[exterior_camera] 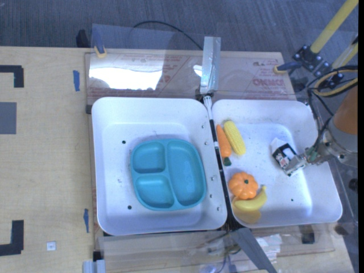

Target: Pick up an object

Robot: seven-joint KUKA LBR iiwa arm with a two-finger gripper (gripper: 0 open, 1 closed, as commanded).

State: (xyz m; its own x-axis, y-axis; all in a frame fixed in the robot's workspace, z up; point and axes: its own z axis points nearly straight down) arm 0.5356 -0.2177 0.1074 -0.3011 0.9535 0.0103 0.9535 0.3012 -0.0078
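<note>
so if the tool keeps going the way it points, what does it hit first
The tool points left across the right bin. Probably bare floor first, then the corn or carrot; depth is unclear.

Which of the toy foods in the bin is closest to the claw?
The corn. It lies nearer the claw than the carrot, which sits beyond it by the bin's wall, and the pumpkin and banana.

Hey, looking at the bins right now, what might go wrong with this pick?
The gripper sits low in the right white bin, apart from the toys, so a close here may catch nothing. The yellow corn cob touches the orange carrot, and the orange pumpkin leans on the yellow banana, so neighbours may shift.
</note>
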